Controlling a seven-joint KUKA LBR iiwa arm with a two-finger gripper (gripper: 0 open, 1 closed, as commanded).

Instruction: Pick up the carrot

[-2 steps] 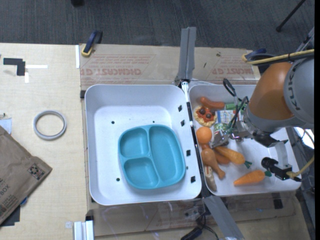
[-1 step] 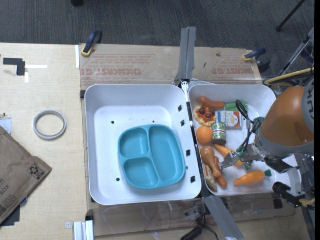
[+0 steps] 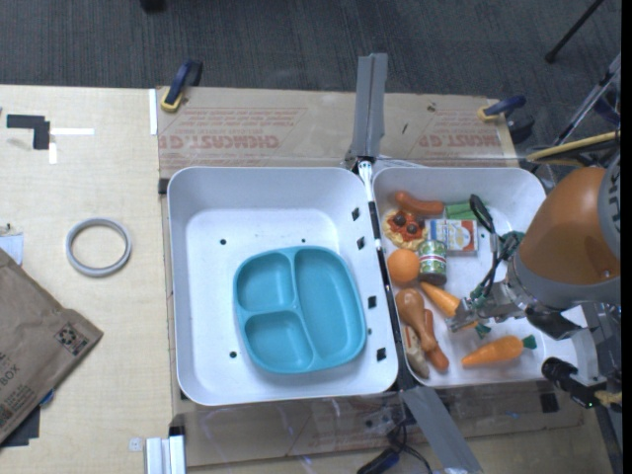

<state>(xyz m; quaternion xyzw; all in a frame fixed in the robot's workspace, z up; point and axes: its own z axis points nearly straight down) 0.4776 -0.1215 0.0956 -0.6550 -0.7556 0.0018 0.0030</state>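
Two orange carrots lie in the right bin (image 3: 513,188). One carrot (image 3: 438,297) is in the middle of the bin, pointing up-left. A second carrot (image 3: 493,353), with a green stub on its right end, lies near the front wall. My gripper (image 3: 475,314) is low in the bin between them, right at the lower-right end of the middle carrot and just above the front one. Nothing is visibly lifted. The grey arm with its orange band (image 3: 570,227) covers the bin's right side.
Packed in the right bin's left half are a sausage (image 3: 419,204), a pizza slice (image 3: 403,227), a small box (image 3: 453,234), a can (image 3: 432,262), an orange (image 3: 401,267) and a drumstick (image 3: 413,310). The left bin (image 3: 197,265) holds a blue divided plate (image 3: 296,307).
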